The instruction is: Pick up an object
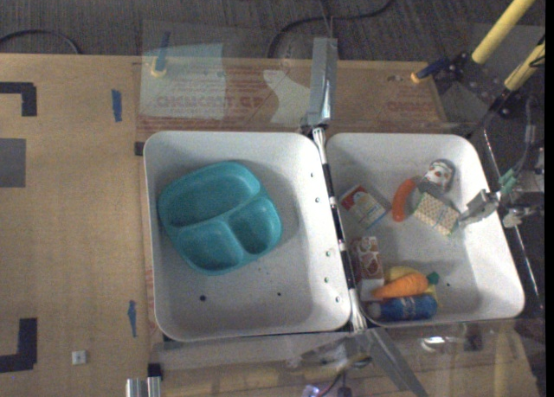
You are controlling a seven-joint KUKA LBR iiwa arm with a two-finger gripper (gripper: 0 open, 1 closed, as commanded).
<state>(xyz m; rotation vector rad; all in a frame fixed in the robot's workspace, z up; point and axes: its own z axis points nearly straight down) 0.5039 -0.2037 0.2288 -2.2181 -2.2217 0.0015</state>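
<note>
Carrot (405,284) rests on blue bottle (403,307) — labels unreadable — fingers (481,208) state can't tell.

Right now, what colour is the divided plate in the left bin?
Teal, the divided plate in the camera view.

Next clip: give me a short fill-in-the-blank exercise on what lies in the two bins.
1. The teal divided plate lies in the ____ bin.
2. The toy carrot rests just above the ____ bottle.
3. The teal plate has ____ compartments.
4. The end effector reaches into the ____ bin.

Missing words: left; blue; three; right
</note>
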